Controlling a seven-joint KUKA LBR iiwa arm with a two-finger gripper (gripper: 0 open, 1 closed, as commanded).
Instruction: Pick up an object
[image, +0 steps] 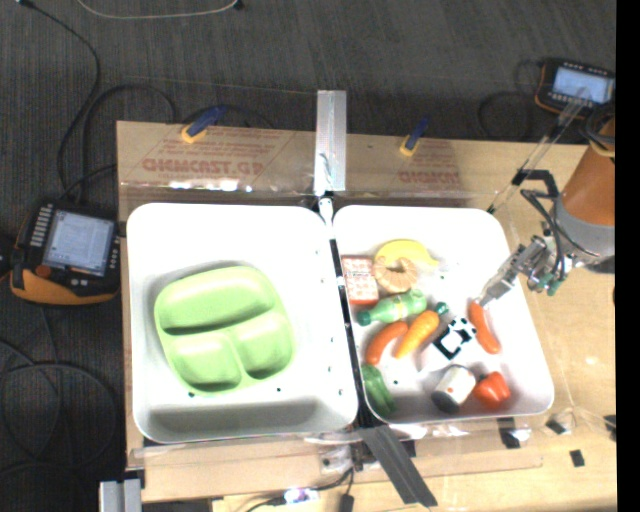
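1 arm reaches in from the right over the right bin (520, 262), and its gripper (497, 290) hangs low near that bin's right wall; at this slant I cannot tell whether it is released or clenched, and nothing shows held in it. Nearest candidate is a small red pepper (485, 327), lying just below and slightly left of the gripper tip, close enough that they may be touching, though I cannot say. Its long axis runs from upper left to lower right, roughly along the bin's right wall, so my judgement is that a grasp should close across that axis. Room is tight on 2 sides: a black-and-white block (456, 337) sits just beside the pepper on its left, and the wall lies near on its right. A red tomato (493, 389) and a white piece (452, 384) lie near the pepper's lower end. Further left, an orange carrot (418, 332), a green vegetable (392, 307) and a tan ring (403, 266) crowd the bin's middle, well apart from the tip. Open floor shows above the pepper, in the bin's upper right. The left bin (150, 400) holds a green tray (222, 327) and is well apart from the arm.
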